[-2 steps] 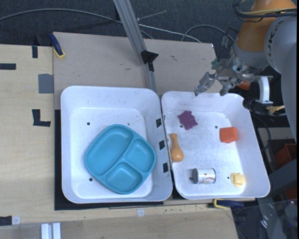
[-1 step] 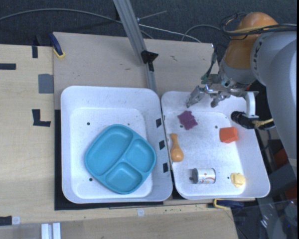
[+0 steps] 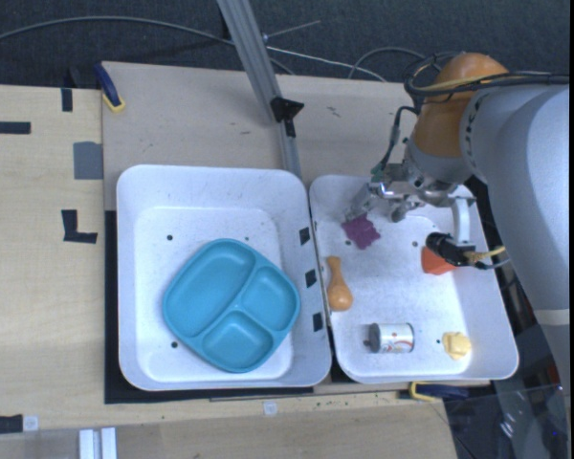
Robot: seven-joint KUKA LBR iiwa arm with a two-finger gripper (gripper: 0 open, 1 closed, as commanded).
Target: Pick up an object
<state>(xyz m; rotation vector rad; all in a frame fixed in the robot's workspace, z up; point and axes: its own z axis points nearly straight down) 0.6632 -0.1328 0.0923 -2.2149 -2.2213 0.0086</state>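
In the right bin (image 3: 478, 323) a small purple object (image 3: 361, 230) lies near the far left corner. My gripper (image 3: 379, 208) hangs just above and behind it, open, with nothing between its fingers. An orange pear-shaped object (image 3: 338, 287) lies by the bin's left wall. A small silver can (image 3: 389, 337) lies on its side near the front. A yellow object (image 3: 455, 344) sits at the front right, and a red object (image 3: 432, 262) rests near the right wall.
The left bin (image 3: 139, 285) holds a blue divided plate (image 3: 231, 303). A grey metal post (image 3: 253, 51) slants up from between the bins at the back. The arm (image 3: 517, 161) covers the right bin's far right corner.
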